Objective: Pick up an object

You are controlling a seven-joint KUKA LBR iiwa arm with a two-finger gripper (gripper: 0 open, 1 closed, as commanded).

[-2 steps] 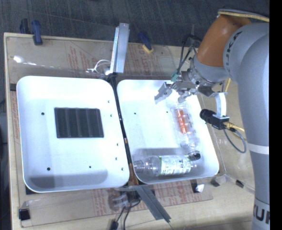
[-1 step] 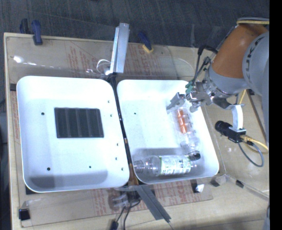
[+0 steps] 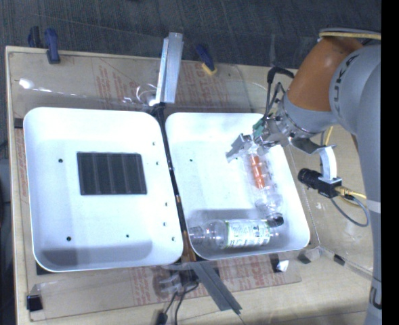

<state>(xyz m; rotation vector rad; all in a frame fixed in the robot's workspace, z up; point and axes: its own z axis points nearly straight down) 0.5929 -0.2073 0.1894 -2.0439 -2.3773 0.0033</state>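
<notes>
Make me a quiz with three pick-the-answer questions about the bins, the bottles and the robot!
1. Where does the dark ribbed rectangular mat lie?
A. left white bin
B. right white bin
C. the floor

2. How many clear plastic bottles are in the right white bin?
A. none
B. two
C. five

3. How does the clear bottle with the white label rest?
A. upright
B. on its side
C. hanging in the air

Answers: 1 A, the mat sits in the left white bin. 2 B, the labelled one plus the clear bottle with orange inside below the tool. 3 B, it lies lengthwise along the near wall.

Clear glossy plastic bottles (image 3: 234, 233); smooth white bins (image 3: 50, 249).
</notes>
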